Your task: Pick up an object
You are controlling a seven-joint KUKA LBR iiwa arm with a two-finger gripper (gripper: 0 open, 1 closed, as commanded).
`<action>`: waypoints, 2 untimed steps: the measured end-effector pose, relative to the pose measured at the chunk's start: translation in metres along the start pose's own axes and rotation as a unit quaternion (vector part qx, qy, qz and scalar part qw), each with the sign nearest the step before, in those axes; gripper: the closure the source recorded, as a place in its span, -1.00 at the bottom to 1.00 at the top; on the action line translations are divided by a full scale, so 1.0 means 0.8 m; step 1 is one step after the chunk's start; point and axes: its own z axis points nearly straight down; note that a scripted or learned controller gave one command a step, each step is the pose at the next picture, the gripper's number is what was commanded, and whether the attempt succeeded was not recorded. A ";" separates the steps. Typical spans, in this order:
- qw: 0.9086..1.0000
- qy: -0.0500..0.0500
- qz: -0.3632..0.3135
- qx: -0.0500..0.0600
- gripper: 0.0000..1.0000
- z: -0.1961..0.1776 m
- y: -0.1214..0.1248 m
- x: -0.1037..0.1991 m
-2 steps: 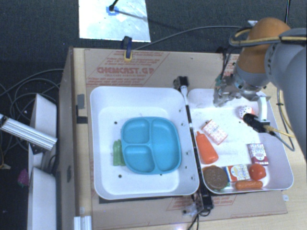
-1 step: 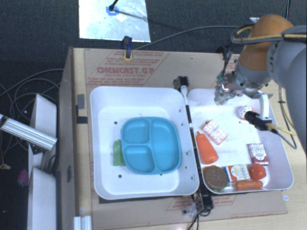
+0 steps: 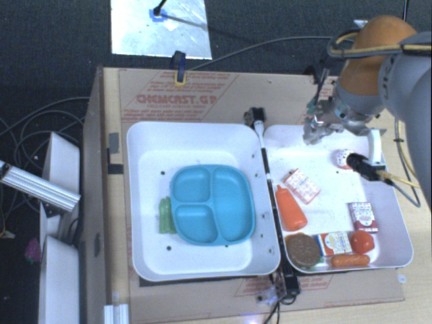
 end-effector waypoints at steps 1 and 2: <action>1.000 0.000 -0.001 -0.001 1.00 -0.014 0.001 0.000; 1.000 0.001 0.004 0.006 1.00 -0.043 -0.052 0.021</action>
